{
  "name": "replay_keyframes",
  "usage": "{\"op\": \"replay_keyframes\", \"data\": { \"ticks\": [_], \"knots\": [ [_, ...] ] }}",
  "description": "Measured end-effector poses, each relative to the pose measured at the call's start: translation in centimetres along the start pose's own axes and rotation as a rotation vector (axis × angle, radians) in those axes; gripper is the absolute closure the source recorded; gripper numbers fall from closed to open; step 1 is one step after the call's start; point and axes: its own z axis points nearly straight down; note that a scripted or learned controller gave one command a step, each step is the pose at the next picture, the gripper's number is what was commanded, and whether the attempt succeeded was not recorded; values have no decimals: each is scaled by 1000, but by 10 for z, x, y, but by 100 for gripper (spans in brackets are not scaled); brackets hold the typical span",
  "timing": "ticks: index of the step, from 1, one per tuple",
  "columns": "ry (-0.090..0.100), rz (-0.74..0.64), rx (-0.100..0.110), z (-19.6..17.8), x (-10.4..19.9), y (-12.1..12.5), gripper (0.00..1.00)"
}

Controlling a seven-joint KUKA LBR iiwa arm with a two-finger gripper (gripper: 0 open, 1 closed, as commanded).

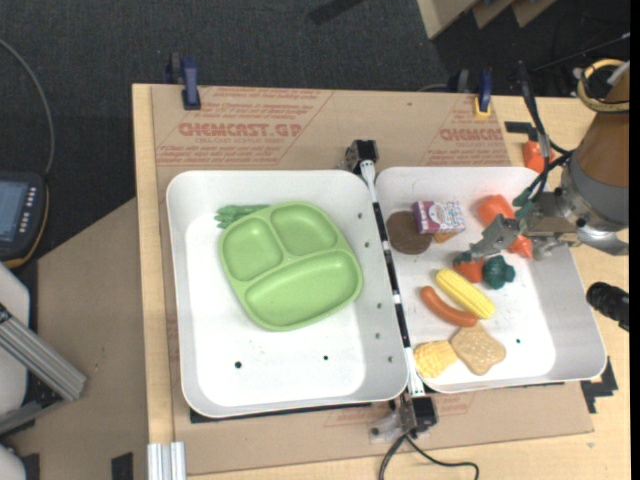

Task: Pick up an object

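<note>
Arm enters from the right, over the right bin (560, 368). Gripper (497, 240) sits low, just above a teal toy (497, 272) and an orange piece (468, 265). Cannot tell whether the jaws are apart or together; nothing visibly between them.

Right bin contents: brown disc (404, 232) touching a purple carton (440, 217); orange lump (493, 208) near the back; corn (465, 293) lying over a sausage (449, 307); cracker (477, 350) beside a yellow piece (434, 359) at the front.

Left bin (200, 358) holds a green divided plate (290, 263).
</note>
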Motion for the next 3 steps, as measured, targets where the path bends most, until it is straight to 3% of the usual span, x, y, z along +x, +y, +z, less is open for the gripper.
{"op": "replay_keyframes", "data": {
  "ticks": [1,2,3],
  "knots": [
    [2,0,9,159,7,18,0],
    [-1,2,-3,141,5,20,100],
    [3,-12,-12,59,103,59,100]
  ]
}}
